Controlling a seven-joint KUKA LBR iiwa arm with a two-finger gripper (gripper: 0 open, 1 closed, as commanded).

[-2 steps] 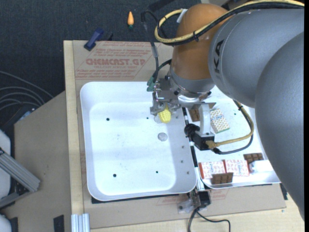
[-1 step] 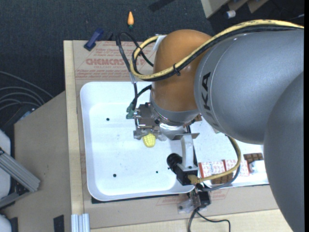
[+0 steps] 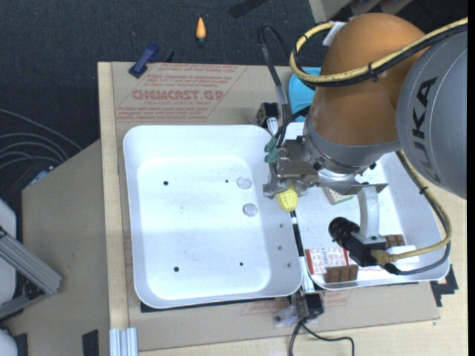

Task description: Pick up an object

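My gripper (image 3: 284, 191) hangs over the rim where the left bin (image 3: 148, 147) meets the right bin (image 3: 415, 199). A small yellow ridged toy (image 3: 288, 198) sits between the fingertips, and the fingers are shut on it. It hangs just above the dividing rims. The arm's orange band and grey wrist cover most of the right bin. In that bin's near corner lie a red-and-white patterned pack (image 3: 325, 258) and a brown block (image 3: 342, 275). Another brown piece (image 3: 394, 240) lies further right.
Two small grey discs (image 3: 243, 183) (image 3: 250, 211) lie in the left bin near its right wall. A blue thing (image 3: 299, 93) peeks out behind the arm. A blue clip (image 3: 143, 60) lies at the board's far edge, and a small orange thing (image 3: 200, 28) on the dark floor.
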